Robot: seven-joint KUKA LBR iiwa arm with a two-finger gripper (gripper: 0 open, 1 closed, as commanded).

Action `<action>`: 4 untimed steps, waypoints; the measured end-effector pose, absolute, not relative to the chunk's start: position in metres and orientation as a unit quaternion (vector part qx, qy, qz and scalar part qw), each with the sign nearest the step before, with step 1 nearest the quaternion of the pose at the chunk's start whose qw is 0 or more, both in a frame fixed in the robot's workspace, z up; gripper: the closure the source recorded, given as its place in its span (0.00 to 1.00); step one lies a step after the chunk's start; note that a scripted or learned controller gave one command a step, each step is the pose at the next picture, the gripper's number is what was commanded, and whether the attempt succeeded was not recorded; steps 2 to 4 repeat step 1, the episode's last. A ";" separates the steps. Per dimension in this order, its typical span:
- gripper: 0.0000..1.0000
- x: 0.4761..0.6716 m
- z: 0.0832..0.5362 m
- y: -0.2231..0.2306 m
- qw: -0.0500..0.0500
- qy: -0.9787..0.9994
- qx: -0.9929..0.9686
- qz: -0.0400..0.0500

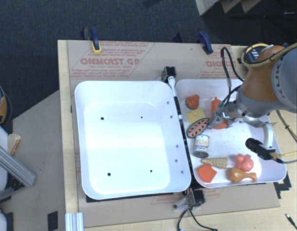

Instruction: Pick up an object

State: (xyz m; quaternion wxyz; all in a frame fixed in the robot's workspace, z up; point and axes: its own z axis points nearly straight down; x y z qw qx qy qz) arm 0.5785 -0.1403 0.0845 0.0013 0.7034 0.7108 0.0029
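Observation:
The right bin (264, 129) holds several small toys. My gripper (219, 119) is low in that bin's upper middle, right at a red-orange toy (216, 105) and another red piece (221, 125) beneath it. To its left lie a yellow block (196, 115), a red-orange lump (192, 100) and a flat oval piece with dark spots (197, 127). Nearer the front are a small can (201, 146), a tan cone (214, 162), an orange block (206, 173), a pink toy (244, 161) and a yellow-orange drumstick (241, 176).
The left bin (85, 105) lies beside the right one, with a ridge between them (179, 124). The arm's grey and orange body (266, 81) hangs over the right bin's far right corner. A black fitting with a cable (259, 148) juts over the right side.

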 end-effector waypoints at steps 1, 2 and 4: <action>1.00 0.604 0.195 -0.049 0.004 0.711 0.703 0.005; 1.00 0.604 0.195 -0.049 0.004 0.711 0.703 0.005; 1.00 0.604 0.195 -0.049 0.004 0.711 0.703 0.005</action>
